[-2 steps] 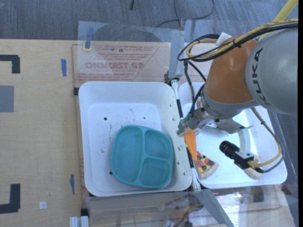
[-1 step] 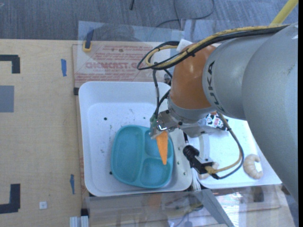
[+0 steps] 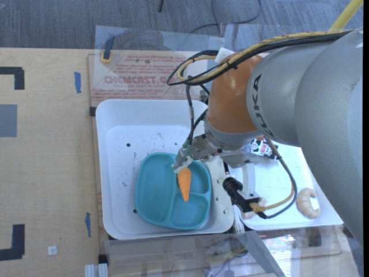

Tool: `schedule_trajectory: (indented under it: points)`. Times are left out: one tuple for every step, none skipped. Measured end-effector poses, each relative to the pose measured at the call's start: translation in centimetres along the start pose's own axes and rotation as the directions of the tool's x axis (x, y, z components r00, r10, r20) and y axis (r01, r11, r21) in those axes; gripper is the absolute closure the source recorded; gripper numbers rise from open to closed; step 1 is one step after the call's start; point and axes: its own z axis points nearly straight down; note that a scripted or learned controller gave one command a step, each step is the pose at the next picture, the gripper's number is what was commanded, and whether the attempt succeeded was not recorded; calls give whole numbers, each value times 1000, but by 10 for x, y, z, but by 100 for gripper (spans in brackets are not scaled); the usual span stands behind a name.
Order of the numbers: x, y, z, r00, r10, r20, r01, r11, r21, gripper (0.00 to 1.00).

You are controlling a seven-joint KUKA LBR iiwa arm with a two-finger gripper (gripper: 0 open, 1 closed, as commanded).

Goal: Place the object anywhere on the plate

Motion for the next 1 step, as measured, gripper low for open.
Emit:
schedule_trajectory:
  points:
    - [-84,6,-18,998,-64,2,64,998,-4,0]
